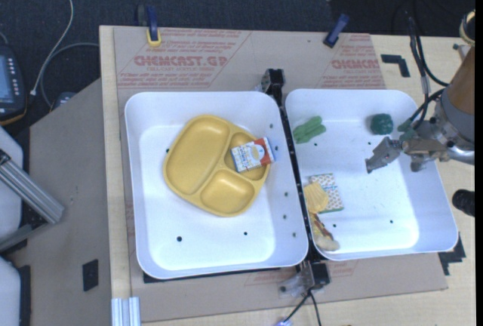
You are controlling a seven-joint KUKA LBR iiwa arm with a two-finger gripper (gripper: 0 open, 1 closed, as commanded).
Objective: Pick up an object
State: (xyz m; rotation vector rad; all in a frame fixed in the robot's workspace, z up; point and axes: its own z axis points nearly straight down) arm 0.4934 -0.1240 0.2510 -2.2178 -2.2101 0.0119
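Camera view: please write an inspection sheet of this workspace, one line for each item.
Surface: left bin and right bin side by side on a brown board.
Job's things: yellow divided plate with a small carton on it, left bin; green piece, teal lump, patterned packet, right bin.
Clutter: nothing seen.
Grippers: end effector over the right bin.
Cables: white cable on dark floor.
Surroundings: blue clamps.

**Objects in the bins**

Left bin: yellow divided plate, flat, with small carton lying on its right part. Right bin: green piece near the left wall, teal lump further right, patterned packet and peel-like scrap lower left.
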